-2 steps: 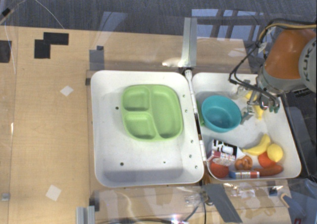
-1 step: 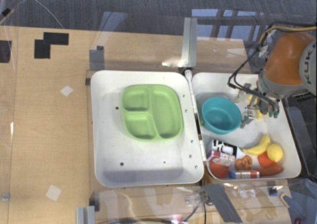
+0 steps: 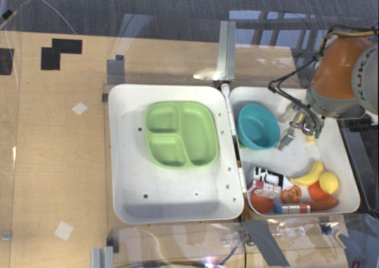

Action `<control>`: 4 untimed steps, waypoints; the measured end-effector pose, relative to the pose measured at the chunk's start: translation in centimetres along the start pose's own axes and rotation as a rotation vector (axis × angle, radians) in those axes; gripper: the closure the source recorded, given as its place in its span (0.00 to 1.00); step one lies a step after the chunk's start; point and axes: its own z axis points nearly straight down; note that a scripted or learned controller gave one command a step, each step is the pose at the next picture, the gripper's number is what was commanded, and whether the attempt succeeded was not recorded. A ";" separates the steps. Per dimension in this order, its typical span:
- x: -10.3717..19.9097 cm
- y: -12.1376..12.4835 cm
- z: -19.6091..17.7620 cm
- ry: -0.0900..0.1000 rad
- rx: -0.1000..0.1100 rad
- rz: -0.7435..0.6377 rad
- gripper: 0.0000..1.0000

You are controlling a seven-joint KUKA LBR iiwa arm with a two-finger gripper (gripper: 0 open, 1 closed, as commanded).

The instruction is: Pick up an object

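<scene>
Toy food (image 3: 294,192) crowds right bin's (image 3: 350,166) near corner; teal bowl (image 3: 257,126) behind.

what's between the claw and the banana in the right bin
In the camera view, the stretch from the claw down to the banana is bare white floor of the right bin. The teal bowl sits off to the claw's side.

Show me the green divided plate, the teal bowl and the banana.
green divided plate (image 3: 180,134): camera view, centre ridge.
teal bowl (image 3: 257,125): camera view, inner hollow.
banana (image 3: 310,175): camera view, middle of its curve.
</scene>
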 end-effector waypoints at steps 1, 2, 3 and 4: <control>-0.8 5.8 0.2 0.004 -0.004 0.116 0.00; -1.1 6.7 0.3 0.017 0.003 0.213 0.00; -0.7 7.0 0.3 0.014 0.004 0.364 0.00; -1.3 6.8 0.4 0.023 0.000 0.488 0.00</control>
